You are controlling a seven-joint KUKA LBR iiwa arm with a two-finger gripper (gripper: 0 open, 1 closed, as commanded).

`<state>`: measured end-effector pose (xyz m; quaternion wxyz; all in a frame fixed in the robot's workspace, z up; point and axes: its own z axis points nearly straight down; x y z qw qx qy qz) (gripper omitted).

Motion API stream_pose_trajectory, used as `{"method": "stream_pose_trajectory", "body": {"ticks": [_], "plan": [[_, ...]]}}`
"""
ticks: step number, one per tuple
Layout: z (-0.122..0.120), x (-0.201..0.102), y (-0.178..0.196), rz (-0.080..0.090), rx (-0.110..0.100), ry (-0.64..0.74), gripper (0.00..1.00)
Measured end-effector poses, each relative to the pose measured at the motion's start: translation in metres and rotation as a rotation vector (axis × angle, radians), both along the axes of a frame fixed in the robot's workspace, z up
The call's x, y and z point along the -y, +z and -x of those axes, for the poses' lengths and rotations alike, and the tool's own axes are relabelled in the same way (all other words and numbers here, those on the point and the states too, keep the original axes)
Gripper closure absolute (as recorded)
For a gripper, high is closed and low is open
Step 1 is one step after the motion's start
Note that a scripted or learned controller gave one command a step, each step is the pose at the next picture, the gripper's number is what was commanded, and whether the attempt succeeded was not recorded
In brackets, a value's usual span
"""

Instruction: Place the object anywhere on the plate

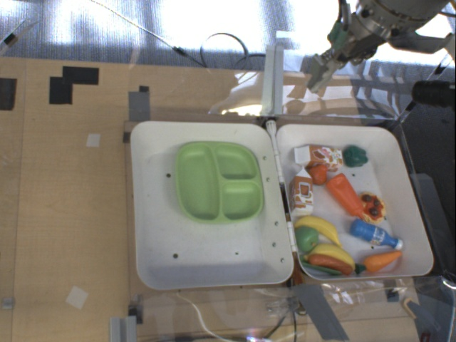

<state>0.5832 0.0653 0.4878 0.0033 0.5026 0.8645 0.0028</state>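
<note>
Item: my two-finger gripper (318,77), hanging above the bench beyond the far rim of the right bin, over neither bin. Jaws: carrying nothing that I can see; whether they are spread or pressed together I cannot tell from this slant.

Item: light green plastic plate with three compartments (219,181), lying in the shallow white left bin (153,262). Nothing rests on the plate.

Item: shallow white right bin (406,162), holding the toy food, any piece of which may be the object to move:
- dark green rounded piece (355,155), far corner;
- small white-and-brown carton (302,194), against the divider;
- orange carrot-shaped piece (345,194), middle;
- round pizza-like piece (372,206), touching the carrot;
- blue bottle with white label (374,234);
- yellow banana (318,227), with a second yellow piece (328,251) nearer the front rim.

Status, as I judge it: nothing done. Left to do: descend into the right bin, pinch one piece, carry it across the divider, set it on the plate.
</note>
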Motion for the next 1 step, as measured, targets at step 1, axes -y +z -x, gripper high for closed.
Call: {"method": "stream_pose_trajectory", "body": {"ticks": [1], "plan": [[-0.085, -0.0865, -0.0057, 0.0, -0.01, -0.036, 1.0]]}}
